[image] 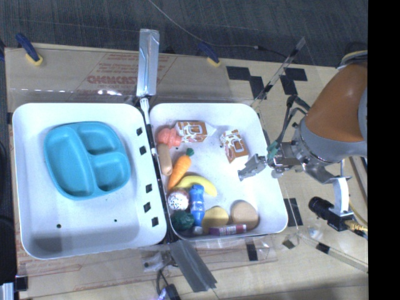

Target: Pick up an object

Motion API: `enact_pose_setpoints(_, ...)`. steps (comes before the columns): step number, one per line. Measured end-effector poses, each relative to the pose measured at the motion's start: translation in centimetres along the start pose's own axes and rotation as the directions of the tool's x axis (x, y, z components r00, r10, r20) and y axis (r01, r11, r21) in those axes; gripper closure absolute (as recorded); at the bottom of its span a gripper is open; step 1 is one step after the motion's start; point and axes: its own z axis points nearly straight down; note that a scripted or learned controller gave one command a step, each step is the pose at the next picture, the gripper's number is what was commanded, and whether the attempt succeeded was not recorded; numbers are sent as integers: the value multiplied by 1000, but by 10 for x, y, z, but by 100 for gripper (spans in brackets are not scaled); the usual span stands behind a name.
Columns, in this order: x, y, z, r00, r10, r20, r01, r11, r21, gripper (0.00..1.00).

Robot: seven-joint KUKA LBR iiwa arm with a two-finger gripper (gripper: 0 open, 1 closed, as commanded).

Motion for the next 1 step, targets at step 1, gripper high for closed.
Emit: enact_pose_setpoints(1,36,11,109,992,-123,-3,123,992,8,0)
